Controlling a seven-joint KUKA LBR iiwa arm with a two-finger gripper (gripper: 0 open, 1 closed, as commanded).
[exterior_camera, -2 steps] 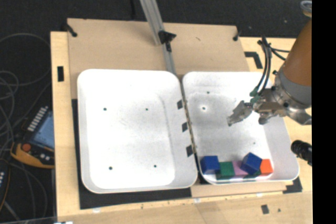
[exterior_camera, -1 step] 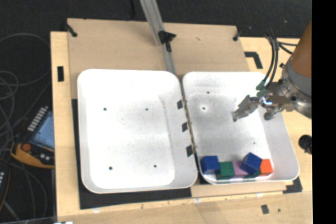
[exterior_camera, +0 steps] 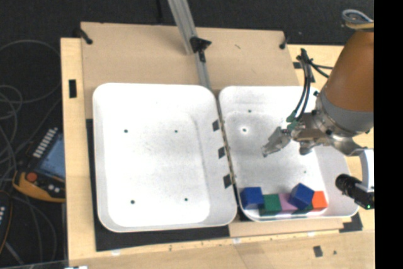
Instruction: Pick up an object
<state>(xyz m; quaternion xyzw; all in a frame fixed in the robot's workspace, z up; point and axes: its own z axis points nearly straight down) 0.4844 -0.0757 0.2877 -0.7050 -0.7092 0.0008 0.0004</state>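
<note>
My arm point(exterior_camera: 352, 82) is cut off at the picture's right edge. My gripper point(exterior_camera: 275, 143) is too small and blurred to show how its fingers stand. The pink block point(exterior_camera: 287, 203) sits half hidden behind the blue block point(exterior_camera: 302, 194).

No readable text, labels, nos. or brand marks anywhere. Small handheld pendant w/ blue screen and orange grip point(exterior_camera: 45, 164) lies left of bench, but its display is too blurred to read.
</note>
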